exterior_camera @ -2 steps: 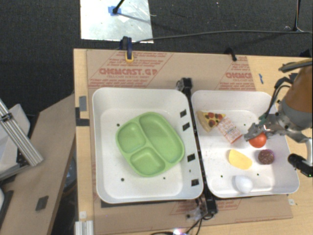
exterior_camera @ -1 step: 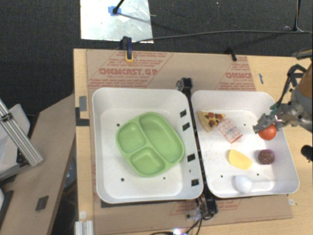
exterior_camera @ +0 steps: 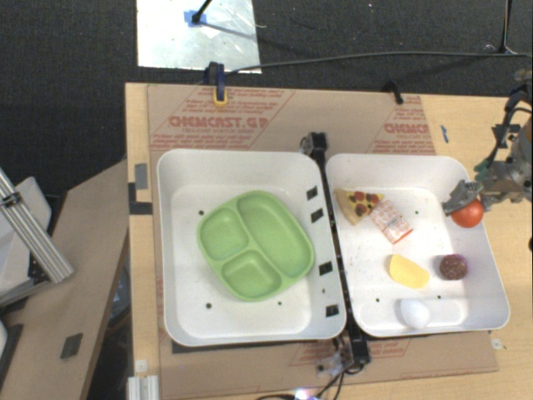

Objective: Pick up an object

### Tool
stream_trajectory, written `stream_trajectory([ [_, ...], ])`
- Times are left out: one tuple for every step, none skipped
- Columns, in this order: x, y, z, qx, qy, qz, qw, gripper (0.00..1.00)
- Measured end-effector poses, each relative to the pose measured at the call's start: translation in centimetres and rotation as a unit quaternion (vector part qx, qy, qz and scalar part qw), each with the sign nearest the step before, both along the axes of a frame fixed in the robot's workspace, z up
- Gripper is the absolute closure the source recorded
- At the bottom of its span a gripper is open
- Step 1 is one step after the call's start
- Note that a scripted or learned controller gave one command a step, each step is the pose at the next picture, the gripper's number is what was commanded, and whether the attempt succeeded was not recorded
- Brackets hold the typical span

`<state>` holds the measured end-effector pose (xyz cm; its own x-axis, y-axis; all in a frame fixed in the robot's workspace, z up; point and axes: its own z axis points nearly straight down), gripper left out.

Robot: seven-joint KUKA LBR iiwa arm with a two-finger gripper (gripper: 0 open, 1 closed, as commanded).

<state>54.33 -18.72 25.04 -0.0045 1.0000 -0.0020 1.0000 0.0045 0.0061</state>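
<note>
Nearest my camera, a white egg-like piece (exterior_camera: 414,312) sits at the front of the right bin (exterior_camera: 487,315), well below and left of the claw (exterior_camera: 466,200). I count six things by that bin: the egg, a yellow wedge (exterior_camera: 407,271), a dark red ball (exterior_camera: 453,266), a wrapped snack (exterior_camera: 391,222), a pizza slice (exterior_camera: 358,203), and an orange-red ball (exterior_camera: 469,214). That ball sits at the bin's right rim, and I see my claw pinching it from above. Far to the claw's left, the left bin (exterior_camera: 187,173) holds one green divided plate (exterior_camera: 254,244) with three compartments. Two bins share the bench (exterior_camera: 275,111).
</note>
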Motion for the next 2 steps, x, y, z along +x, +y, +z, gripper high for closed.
stream_trajectory([
  [-1.5, 5.3, -0.4, 0.0018, 0.003, 0.002, 1.0000, 1.00],
  [-0.9, 10.7, -0.3, 0.0016, 0.002, 0.003, 1.0000, 1.00],
])
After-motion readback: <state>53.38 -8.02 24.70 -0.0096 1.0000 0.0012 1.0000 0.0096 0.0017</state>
